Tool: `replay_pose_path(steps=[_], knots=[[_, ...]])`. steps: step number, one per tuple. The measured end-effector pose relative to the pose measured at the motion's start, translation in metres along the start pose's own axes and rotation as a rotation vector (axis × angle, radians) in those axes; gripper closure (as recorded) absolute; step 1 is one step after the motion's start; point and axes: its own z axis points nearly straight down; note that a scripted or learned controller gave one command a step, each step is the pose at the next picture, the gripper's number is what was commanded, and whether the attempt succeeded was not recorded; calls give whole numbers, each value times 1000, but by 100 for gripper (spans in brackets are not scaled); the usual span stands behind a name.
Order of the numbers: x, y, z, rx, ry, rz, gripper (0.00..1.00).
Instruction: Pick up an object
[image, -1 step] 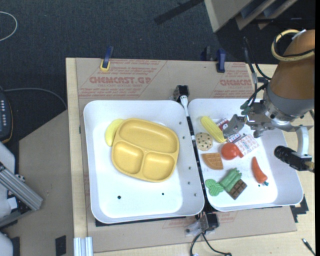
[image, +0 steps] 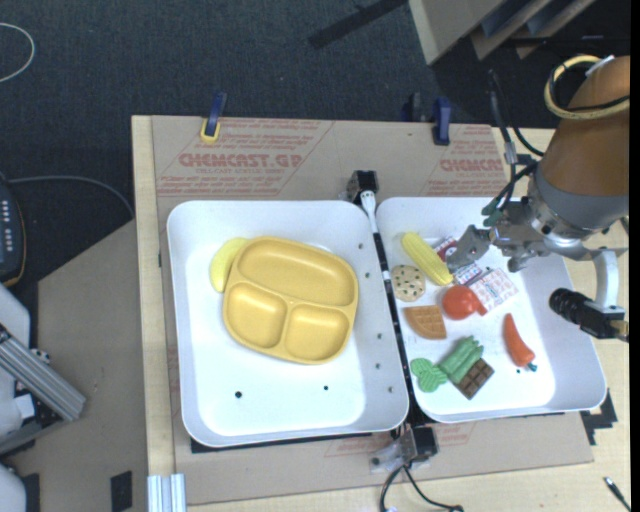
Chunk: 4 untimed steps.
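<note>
As I read the right bin (image: 575, 395) from its near edge, I see a chocolate bar (image: 475, 378) touching a green toy vegetable (image: 450, 362), and a red pepper (image: 518, 341) well apart to the right. Next come a waffle piece (image: 426, 322) and a red tomato (image: 459, 302), the tomato resting against a red-and-white packet (image: 490, 288). Farther back lie a cookie (image: 408, 283) and a corn cob (image: 426, 257). Beyond these, the gripper (image: 478, 246) hangs over the bin's far part, just beside the corn and packet; I cannot tell how it is set, and I see nothing held. The left bin (image: 200, 330) carries a yellow divided plate (image: 290, 298) overlapping a banana (image: 224, 262).
</note>
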Motion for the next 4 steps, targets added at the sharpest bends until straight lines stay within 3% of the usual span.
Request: replay_pose_path(steps=[2,3,4], knots=[[-5,1,97,7,0,2,0],[-4,6,139,-13,2,2,0],[-5,2,133,-4,-2,2,100]])
